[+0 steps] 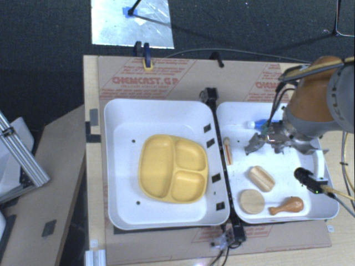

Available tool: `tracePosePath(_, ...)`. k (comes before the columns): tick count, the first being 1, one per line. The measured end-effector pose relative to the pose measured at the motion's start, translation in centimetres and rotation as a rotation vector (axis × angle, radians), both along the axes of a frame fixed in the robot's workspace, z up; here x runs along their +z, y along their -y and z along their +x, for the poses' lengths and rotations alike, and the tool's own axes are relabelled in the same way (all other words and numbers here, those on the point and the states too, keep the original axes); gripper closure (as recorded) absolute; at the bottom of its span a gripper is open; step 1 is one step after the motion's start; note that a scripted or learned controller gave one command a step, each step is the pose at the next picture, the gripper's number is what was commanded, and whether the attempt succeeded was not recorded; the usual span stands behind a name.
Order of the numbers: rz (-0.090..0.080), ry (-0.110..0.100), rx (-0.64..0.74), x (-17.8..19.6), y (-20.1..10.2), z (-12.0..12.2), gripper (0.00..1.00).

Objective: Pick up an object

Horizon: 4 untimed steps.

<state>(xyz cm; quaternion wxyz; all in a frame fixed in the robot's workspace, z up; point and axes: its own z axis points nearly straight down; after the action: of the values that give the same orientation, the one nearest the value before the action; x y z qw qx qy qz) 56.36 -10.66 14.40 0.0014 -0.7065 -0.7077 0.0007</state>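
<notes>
Bread roll [260, 178] lies in the right bin [327, 201] just below the hand [259, 143], whose grip state cannot be told.

The arm [333, 96] is grey with a broad orange band. A dark cable runs along it. Its gripper [265, 141] is dull metal.

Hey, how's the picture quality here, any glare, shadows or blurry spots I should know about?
Camera view: the lighting is even and soft, the two white bins look bright but keep their edges; the shiny silver sheet at the top shows mild glare; the yellow divided plastic tray is sharp with faint shadows in its compartments; the grey arm's gripper is dark and slightly soft, so detail there is hard to read.
</notes>
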Motion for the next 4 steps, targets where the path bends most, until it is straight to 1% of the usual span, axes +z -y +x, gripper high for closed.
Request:
tracePosePath(1,0.000,0.000,-0.001,-5.7,0.9,-0.2,0.00)
tracePosePath(2,-0.001,0.005,0.000,-4.3,0.9,-0.1,1.00)
tracePosePath(3,-0.002,0.010,0.003,1.5,0.1,0.6,1.00)
tracePosePath(4,-0.002,0.009,0.002,6.9,0.1,0.7,1.00)
